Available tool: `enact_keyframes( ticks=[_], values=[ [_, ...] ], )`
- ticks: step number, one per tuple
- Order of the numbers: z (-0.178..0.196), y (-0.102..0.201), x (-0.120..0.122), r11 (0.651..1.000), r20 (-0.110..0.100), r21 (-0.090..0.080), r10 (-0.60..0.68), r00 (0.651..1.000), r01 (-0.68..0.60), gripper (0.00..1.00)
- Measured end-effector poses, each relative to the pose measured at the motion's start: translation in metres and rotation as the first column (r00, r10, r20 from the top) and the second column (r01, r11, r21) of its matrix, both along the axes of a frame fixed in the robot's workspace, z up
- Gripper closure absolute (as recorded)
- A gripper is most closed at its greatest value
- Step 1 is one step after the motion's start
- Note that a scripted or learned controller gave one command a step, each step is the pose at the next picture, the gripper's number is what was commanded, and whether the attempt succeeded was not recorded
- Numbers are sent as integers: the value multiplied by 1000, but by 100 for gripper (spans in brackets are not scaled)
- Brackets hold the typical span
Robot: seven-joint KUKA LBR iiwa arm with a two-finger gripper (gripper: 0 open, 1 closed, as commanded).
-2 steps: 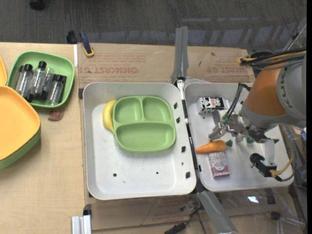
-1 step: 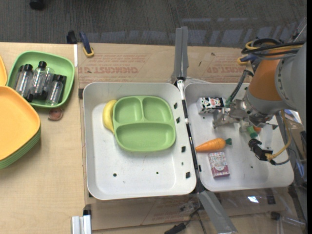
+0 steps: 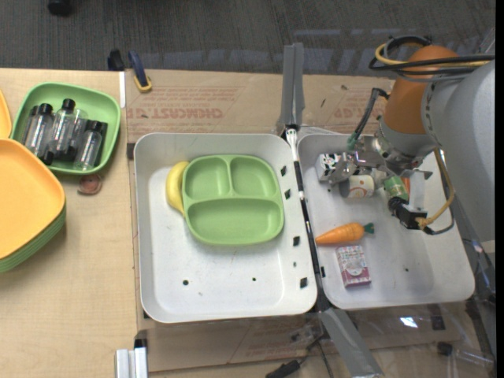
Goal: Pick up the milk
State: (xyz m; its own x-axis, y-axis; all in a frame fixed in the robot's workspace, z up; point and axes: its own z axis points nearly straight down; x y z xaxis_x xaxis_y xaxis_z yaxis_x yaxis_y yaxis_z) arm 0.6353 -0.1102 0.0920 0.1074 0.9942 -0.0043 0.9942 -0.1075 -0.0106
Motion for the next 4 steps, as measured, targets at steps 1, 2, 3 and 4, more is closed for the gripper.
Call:
enact_keyframes(
  ticks=[1,2,3,4],
  values=[
    [0,-15,-29,1000,9,2,1,1000,-1,0],
    [10,-16,-28,1000,9,0,3,1000,-3,100],
    [115,-11,-71,987,9,2,163,987,-163,100],
    [98,90,-25,918,9,3,398,918,-398,100]
  ],
)
